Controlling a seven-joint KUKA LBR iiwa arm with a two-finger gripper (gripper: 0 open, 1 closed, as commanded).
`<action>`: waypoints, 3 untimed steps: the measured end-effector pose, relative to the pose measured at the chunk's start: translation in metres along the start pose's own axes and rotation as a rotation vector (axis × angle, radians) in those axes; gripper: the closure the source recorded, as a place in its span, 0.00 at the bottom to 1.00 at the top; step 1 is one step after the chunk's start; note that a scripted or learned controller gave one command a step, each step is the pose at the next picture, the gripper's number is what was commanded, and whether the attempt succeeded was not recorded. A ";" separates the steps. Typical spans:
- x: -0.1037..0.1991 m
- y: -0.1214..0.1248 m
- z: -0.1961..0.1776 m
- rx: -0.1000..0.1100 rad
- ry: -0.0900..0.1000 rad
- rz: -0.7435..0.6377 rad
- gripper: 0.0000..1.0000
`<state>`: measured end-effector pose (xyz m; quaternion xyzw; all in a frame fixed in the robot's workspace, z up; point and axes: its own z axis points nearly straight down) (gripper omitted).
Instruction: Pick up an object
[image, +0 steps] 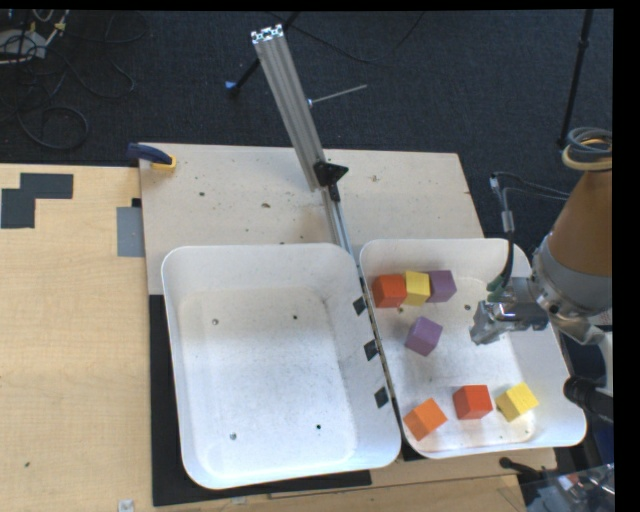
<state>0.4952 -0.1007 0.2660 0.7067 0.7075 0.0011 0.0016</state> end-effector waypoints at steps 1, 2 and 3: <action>0.044 0.028 0.017 0.006 0.001 -0.002 1.00; 0.098 0.061 0.020 0.006 0.002 -0.004 1.00; 0.140 0.094 0.017 0.005 0.000 -0.002 1.00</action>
